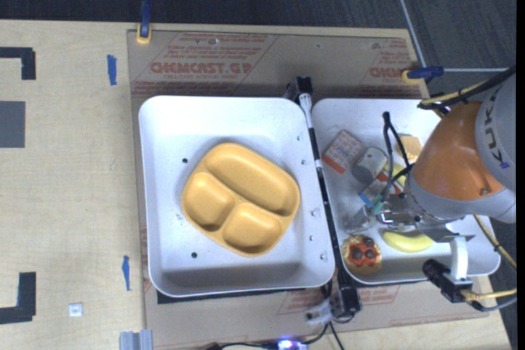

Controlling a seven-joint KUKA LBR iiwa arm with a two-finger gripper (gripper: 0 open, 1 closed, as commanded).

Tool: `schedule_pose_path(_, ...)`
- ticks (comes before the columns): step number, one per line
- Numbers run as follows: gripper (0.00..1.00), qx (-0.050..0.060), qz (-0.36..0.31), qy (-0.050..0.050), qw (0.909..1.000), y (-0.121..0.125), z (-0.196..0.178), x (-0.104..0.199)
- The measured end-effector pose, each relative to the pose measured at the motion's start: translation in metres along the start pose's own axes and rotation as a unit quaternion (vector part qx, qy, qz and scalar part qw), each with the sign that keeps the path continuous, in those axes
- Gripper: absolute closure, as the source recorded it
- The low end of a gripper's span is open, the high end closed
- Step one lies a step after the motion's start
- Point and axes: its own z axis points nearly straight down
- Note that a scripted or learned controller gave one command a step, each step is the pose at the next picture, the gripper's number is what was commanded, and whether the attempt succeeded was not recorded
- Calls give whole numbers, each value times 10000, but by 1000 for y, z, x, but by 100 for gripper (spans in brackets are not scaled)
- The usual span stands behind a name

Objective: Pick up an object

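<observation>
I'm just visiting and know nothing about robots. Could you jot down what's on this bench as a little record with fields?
Left bin: holds a yellow three-compartment tray
Right bin: holds a banana, a round orange-and-red item, a red-and-white packet, a grey item and other small clutter
Arm: reaches in over the right bin
Gripper: low among the clutter, beside the banana
Held item: cannot tell

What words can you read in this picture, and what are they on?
"CHEMCAST GP": red print on the brown board behind the bins; the last letters are blurry, so that is my best reading.
"KU": dark letters on the arm, cut off at the edge.
More red print at the board's right corner is too blurred to read.
The red packet in the right bin has print too small to read.
</observation>
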Motion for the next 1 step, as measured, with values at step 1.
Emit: schedule_pose_path(1, 100, -28, 6, -7, 10000, 2, -11, -1)
